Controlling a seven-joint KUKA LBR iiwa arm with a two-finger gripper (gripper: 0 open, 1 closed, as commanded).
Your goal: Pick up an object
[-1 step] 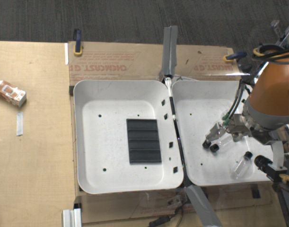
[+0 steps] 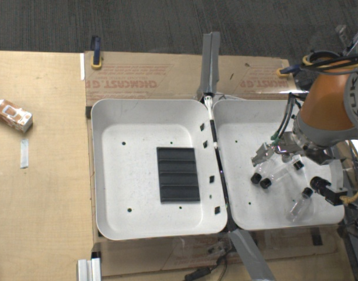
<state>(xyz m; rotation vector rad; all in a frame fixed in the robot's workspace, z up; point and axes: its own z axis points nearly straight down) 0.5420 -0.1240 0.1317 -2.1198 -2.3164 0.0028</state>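
Note:
A black ribbed rectangular block [image 2: 179, 175] lies flat in the middle of the left bin [image 2: 108, 157]. The grey arm with its orange band [image 2: 326, 101] reaches in from the right over the right bin [image 2: 243, 209]. My gripper [image 2: 282, 189] hangs low over that bin's floor, right of centre. Its clear fingers [image 2: 262, 180] with black tips are spread apart, and only white bin floor shows between them. The gripper is open and holds nothing. It stands well to the right of the black block, across the wall between the bins.
The two bins meet at a raised rim [image 2: 214, 148]. A small orange-and-white carton [image 2: 13, 116] and a white strip [image 2: 24, 154] lie on the wooden bench at far left. A blue clamp [image 2: 95, 51] holds the cardboard sheet [image 2: 143, 78] behind the bins.

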